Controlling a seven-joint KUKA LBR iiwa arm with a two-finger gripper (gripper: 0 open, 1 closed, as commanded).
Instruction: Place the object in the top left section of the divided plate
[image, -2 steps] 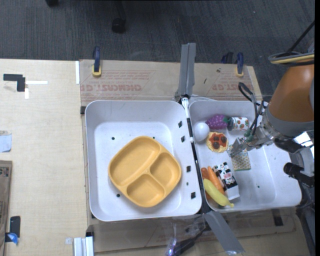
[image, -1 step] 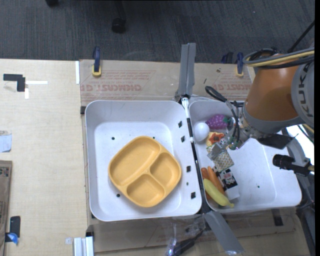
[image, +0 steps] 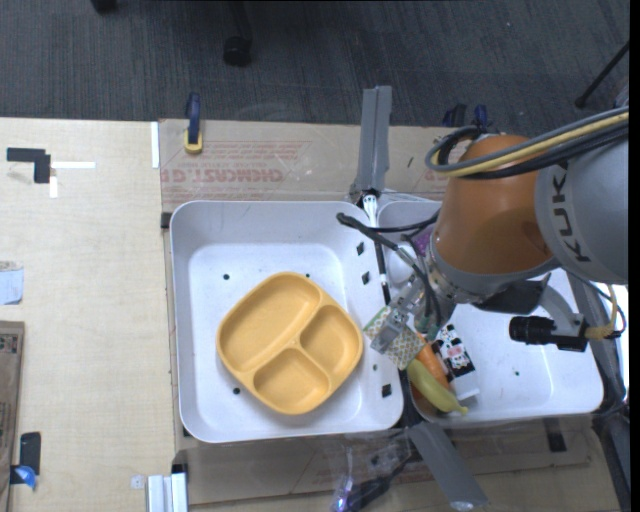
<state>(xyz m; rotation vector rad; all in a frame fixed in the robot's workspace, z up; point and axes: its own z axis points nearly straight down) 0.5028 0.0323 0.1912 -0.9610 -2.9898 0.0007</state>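
Note:
A yellow divided plate (image: 290, 343) lies tilted in the left white bin (image: 200, 300); its long top left section (image: 265, 318) holds nothing. My gripper (image: 398, 325) hangs under the orange wrist band (image: 495, 210), over the wall between the two bins, just right of the plate. A small green-and-white patterned object (image: 394, 343) sits between the fingertips, and the fingers are shut on it. The wrist hides the upper part of the fingers.
The right bin (image: 540, 380) holds a yellow banana-like item (image: 437, 386), an orange piece (image: 427, 357) and a small black, white and red box (image: 457, 358) close under the gripper. Cables (image: 380, 240) hang over the bins' shared wall. A blue-and-yellow clamp (image: 193, 128) grips the bench's far edge.

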